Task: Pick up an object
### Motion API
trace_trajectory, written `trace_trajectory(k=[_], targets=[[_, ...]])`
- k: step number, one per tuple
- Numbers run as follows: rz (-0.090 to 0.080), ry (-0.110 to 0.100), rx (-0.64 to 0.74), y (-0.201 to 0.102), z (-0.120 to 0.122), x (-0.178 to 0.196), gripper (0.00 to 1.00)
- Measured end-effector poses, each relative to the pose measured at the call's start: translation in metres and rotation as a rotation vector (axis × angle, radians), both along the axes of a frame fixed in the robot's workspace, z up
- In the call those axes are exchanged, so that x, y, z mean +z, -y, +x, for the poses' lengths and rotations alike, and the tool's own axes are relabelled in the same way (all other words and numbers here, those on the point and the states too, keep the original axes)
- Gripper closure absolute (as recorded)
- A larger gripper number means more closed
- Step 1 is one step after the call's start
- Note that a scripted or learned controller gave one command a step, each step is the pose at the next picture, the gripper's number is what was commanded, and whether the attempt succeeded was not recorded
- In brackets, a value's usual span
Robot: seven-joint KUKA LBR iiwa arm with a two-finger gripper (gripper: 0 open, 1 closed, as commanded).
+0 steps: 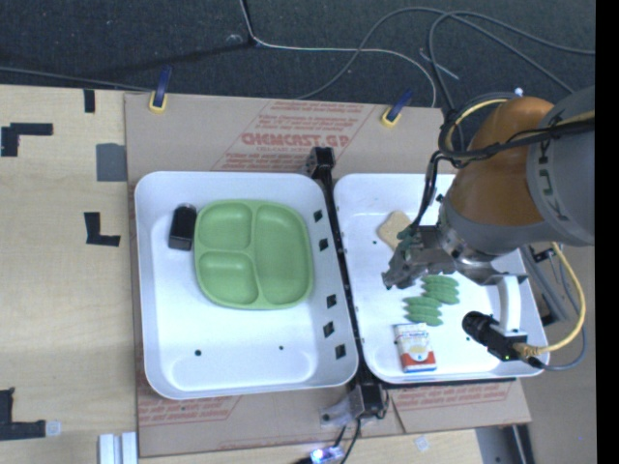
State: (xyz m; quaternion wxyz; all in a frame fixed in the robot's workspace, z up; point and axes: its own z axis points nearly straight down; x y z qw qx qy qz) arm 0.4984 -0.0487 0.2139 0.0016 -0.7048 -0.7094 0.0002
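Faintly, red "CHEMCAST GP" print marks the cardboard sheet (290, 135) behind 2 bins.

Wooden bench (58, 288) under cardboard sheet (280, 133) bearing two white bins (155, 288).

We see two bins side by side on a cardboard sheet (290, 129) that lies on the bench. In the left bin (155, 336) a divided plate (254, 254) sits toward the back and middle, and a small block (182, 227) lies just beside the plate's left edge. In the right bin (372, 356) a flat piece (392, 227) lies near the back left, and two leaf-shaped pieces (430, 300) lie near the middle, one in front of the other. A small carton (415, 346) lies in front of them, near the front wall. The arm reaches over the right bin from the right, and its gripper (401, 269) hangs between the flat piece and the leaf-shaped pieces. Cables (319, 51) run behind the sheet.
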Motion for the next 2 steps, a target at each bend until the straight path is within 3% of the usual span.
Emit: trace_trajectory(k=[2], targets=[[-0.001, 0.0, 0.001, -0.107, 0.018, -0.001, 1.0]])
